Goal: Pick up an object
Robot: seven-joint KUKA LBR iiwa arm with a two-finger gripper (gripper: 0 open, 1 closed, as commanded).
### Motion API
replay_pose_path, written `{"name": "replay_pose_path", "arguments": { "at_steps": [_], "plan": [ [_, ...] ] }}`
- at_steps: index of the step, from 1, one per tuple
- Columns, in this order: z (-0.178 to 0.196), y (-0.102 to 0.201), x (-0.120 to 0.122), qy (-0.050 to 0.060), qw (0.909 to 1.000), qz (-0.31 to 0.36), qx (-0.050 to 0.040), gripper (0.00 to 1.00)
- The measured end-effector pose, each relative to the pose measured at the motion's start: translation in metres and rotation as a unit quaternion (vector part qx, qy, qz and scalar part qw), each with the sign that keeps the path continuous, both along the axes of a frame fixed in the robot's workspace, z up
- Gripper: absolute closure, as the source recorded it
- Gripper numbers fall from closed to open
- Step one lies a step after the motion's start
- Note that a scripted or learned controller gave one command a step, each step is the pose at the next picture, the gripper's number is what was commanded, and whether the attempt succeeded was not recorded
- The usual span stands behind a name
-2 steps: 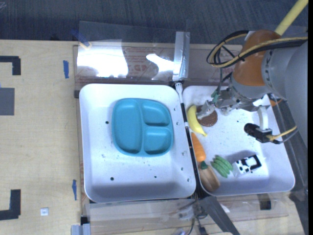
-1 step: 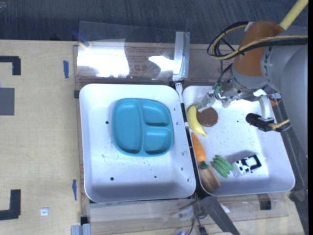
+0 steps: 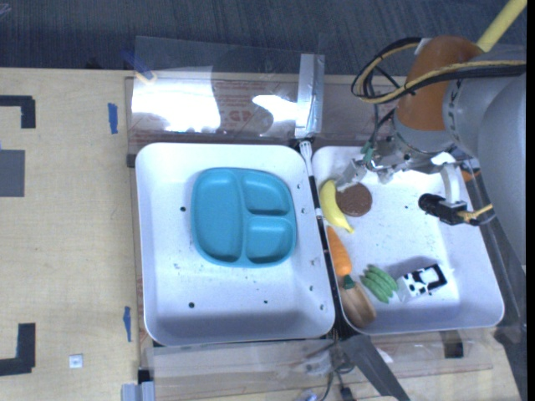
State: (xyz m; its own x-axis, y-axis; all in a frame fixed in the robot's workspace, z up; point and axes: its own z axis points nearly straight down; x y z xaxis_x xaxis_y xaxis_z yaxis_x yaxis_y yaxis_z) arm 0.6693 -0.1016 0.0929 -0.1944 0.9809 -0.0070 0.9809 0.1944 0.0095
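My gripper hangs over the far left part of the right bin, just behind a brown round disc. A yellow banana lies left of the disc along the bin's left wall. Nearer the front lie an orange carrot, a green leafy toy, a black-and-white toy and a brown wooden piece. Nothing shows in the gripper.
The left bin holds a blue divided plate. A black part with a yellow cable juts over the right bin's right side. The grey arm with its orange band covers the far right corner. A clear sheet lies behind the bins.
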Motion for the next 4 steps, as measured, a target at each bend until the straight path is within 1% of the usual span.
{"name": "replay_pose_path", "arguments": {
  "at_steps": [1,2,3,4],
  "plan": [
    [0.014,0.002,0.003,-0.006,1.0000,0.001,0.0016,1.00],
    [0.066,0.002,-0.064,0.002,1.0000,0.006,0.0022,1.00],
    [0.063,0.003,-0.066,0.005,1.0000,0.006,0.0027,0.00],
    [0.000,-0.004,0.001,0.001,1.0000,0.007,0.0026,0.00]
  ]
}}
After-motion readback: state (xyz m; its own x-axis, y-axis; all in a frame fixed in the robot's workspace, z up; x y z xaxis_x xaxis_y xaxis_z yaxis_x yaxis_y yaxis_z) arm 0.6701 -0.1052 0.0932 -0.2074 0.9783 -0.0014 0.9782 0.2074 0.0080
